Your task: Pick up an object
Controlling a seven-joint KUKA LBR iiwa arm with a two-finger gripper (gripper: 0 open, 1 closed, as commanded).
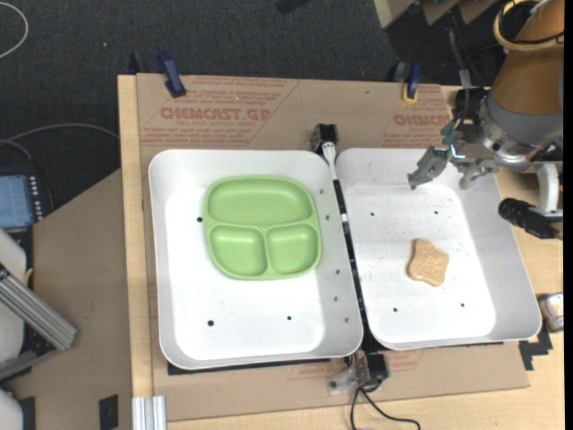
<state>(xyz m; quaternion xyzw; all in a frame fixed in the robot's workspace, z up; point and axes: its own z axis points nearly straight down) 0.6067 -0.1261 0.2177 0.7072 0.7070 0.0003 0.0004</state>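
A tan, lumpy piece like a cookie or nugget [429,263] lies in the right bin [385,312], near its middle. My gripper [445,173] hangs over the bin's far edge, up and a little right of the tan piece and well apart from it. Its two fingers are spread, one finger [424,171] to the left and the other to the right, with nothing between them. A green three-compartment plate [262,227] rests in the left bin [242,330].
The two bins meet along a black divider [343,231]. The orange-banded arm [528,70] fills the upper right corner. Clamps sit on the board's far edge, blue [170,74] and yellow-blue [411,83]. A black part [526,216] juts out by the right bin's right rim.
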